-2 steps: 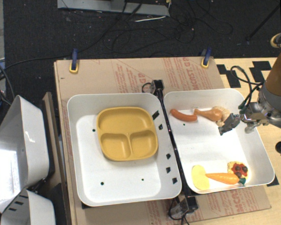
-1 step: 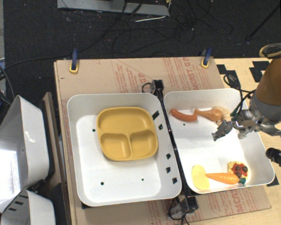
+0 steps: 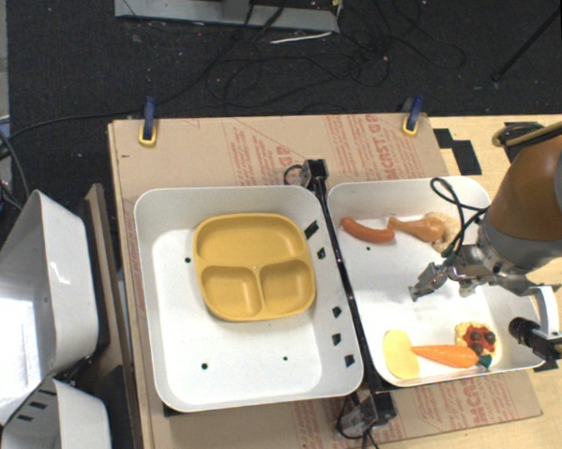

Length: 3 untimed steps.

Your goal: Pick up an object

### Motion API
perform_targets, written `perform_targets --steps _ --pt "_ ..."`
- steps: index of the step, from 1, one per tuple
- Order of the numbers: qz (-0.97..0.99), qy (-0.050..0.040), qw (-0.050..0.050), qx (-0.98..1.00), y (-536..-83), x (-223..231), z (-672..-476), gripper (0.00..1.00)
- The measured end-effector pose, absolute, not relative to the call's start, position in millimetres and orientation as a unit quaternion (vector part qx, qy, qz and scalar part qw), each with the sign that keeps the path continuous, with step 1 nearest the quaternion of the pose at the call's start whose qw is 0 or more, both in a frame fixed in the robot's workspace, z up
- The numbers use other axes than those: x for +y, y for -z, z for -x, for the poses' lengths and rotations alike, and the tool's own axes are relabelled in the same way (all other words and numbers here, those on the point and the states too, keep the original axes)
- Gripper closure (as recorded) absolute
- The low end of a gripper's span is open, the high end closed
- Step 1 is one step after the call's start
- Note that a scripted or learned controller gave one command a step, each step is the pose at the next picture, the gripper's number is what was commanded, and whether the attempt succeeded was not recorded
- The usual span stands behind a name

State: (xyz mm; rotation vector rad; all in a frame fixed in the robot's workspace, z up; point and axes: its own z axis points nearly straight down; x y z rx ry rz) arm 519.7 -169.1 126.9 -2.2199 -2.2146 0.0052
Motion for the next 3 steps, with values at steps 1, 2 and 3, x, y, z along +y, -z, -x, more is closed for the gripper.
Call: perform_targets --steps 1,2,3 --pt "0.708 -0.0010 0.002 -0.706 -90 -168 -518.9 0.00" --pt "0.708 0.0001 0.000 -0.706 -102 -169 -519.9 1.00" --pt "0.707 0.0009 -0.002 -0.707 -145 -170 -517.7 1.00"
